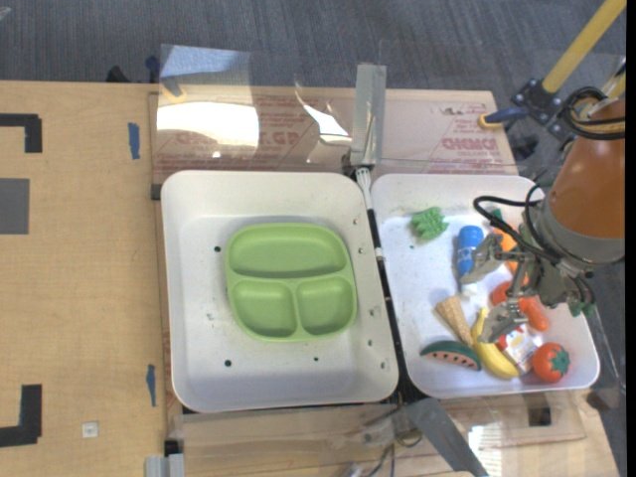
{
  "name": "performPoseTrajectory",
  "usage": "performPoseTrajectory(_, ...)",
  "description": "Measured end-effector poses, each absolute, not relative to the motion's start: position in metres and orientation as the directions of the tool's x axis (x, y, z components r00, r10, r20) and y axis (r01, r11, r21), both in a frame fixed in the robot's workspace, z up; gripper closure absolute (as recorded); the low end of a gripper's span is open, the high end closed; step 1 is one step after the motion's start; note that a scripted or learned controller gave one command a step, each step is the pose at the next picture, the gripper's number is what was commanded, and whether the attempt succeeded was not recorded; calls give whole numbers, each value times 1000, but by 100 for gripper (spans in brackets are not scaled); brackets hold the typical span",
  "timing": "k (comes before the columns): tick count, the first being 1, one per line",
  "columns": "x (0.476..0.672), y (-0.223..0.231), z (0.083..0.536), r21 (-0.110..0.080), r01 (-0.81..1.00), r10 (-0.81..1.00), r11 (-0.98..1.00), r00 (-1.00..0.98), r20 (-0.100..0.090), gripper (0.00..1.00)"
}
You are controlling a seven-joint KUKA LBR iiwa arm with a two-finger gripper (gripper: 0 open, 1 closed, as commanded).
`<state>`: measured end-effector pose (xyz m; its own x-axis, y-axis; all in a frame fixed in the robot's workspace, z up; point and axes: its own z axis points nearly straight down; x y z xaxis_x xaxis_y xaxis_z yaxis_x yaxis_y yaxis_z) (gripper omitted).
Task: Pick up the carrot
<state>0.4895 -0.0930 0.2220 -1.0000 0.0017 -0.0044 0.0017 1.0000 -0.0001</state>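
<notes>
The carrot (537, 313) lay in the right bin (422, 371), an orange stub just beside the gripper (505, 284), on its arm side and a little toward the near rim, partly hidden by the wrist hardware. The gripper was down low among the toys, and whether it was clenched or released could not be told from this angle; nothing was plainly between its tips. Just beyond it stood the blue bottle (468, 247), with the broccoli (429, 223) further off. Nearer the front rim sat the banana (494, 356), the tomato (550, 361) and the watermelon slice (449, 354). This looked like the descent-and-grasp step. Next, the tool likely needed centring on the carrot before closing.
</notes>
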Motion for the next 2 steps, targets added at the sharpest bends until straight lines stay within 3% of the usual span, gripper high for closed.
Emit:
performPoseTrajectory(1,531,-120,100,2,151,151,989,-988,7,0)
performPoseTrajectory(2,561,-128,135,2,489,489,872,-872,-8,0)
